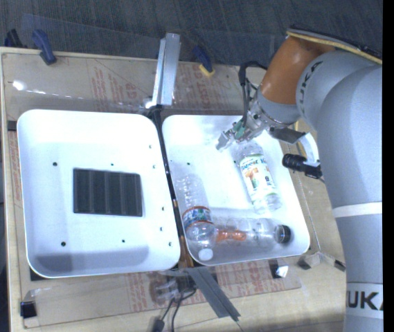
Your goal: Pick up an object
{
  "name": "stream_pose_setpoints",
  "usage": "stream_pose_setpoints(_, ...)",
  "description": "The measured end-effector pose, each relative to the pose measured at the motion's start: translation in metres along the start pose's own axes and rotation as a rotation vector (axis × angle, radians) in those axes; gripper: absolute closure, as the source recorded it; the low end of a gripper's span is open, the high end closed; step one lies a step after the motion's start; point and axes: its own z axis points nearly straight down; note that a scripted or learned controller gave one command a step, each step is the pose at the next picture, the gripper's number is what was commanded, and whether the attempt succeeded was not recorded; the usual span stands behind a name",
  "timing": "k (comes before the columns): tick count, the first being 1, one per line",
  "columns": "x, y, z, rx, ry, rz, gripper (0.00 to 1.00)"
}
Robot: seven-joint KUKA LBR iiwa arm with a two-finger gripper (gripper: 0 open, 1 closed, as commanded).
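Over the far end of the right shallow white plastic bin (183,133) sits the robot's 2-finger hand (233,136), hanging off the grey arm with the orange band (290,71) that comes in from the right. It's small and kind of blurry from this angle, so I can't tell if it's released or clenched, and I can't see anything in it.

Right next to the hand, on the near side, is a clear plastic bottle with a white and orange label (257,178). Its cap end points up at the hand, and they look touching or very nearly so; can't call it either way. The bottle lies flat on the bin floor.

Further from the hand, toward the near-left of the same bin, there's a clear crumpled plastic bottle with a blue and red label band (194,209) lying along the bin's left wall. Along the near wall, well apart from the hand, lies a third clear plastic bottle with a dark cap (248,234), with its cap end to the right.

Way off to the hand's left is the other shallow white plastic bin (44,151), with a dark rectangular ribbed panel (107,192) in the middle of its floor.

Both bins sit side by side on the light wooden table (79,71).
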Motion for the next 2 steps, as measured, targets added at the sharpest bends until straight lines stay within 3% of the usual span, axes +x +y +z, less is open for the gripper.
stream_pose_setpoints(1, 0.008, -0.014, -0.021, 0.002, 0.002, -0.100, 0.00)
stream_pose_setpoints(2, 0.013, -0.024, -0.035, 0.002, 0.003, -0.114, 0.00)
